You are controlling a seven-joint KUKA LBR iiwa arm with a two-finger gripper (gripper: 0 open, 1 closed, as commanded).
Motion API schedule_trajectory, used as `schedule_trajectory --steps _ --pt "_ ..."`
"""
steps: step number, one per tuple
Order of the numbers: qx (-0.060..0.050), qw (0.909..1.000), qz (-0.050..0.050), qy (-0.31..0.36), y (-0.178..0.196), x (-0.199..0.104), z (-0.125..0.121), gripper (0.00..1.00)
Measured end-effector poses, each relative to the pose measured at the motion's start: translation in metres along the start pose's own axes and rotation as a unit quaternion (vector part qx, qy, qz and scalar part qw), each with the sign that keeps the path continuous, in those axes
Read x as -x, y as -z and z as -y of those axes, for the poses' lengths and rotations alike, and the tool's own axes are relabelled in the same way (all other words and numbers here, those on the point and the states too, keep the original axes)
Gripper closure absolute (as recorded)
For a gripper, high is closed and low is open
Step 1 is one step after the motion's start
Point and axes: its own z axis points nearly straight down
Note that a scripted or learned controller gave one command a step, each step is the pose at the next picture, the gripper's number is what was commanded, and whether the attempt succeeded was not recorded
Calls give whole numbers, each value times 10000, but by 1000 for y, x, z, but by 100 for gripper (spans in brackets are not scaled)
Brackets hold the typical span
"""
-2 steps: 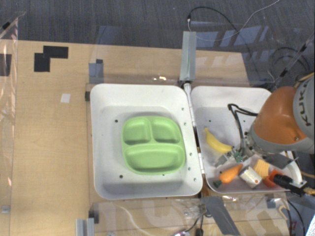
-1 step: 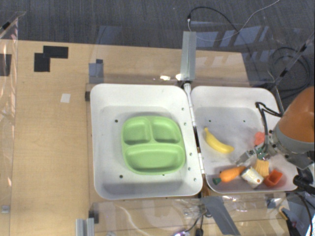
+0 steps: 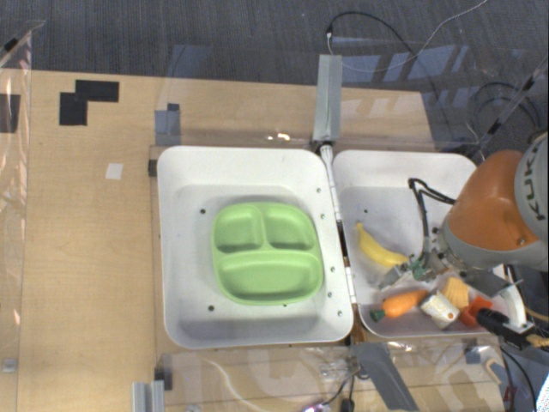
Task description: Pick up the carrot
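The gripper point(image 3: 405, 271) hovers just above the carrot point(image 3: 403, 303) near the right bin's point(image 3: 377, 178) front edge, approaching; its opening cannot be told. Next it must descend onto the carrot.

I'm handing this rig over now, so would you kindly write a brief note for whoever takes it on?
Gripper: low in the right bin, between the banana and the carrot; nothing seen between its fingers.
Carrot: lying by that bin's near wall, just below the gripper.
Left bin: holds a green tray.
Done: arm has reached in.
Left: grasp and lift the carrot.
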Motion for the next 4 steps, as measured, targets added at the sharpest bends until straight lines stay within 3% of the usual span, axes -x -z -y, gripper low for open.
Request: schedule_trajectory --steps 1,2,3,4 --pt "12 9793 33 2022 -1 58 21 0" --pt "-6 9941 13 -1084 -2 48 20 0" --pt "-32 9994 -4 -357 63 102 -13 0" --pt "-33 9870 -16 1608 2 58 15 0"
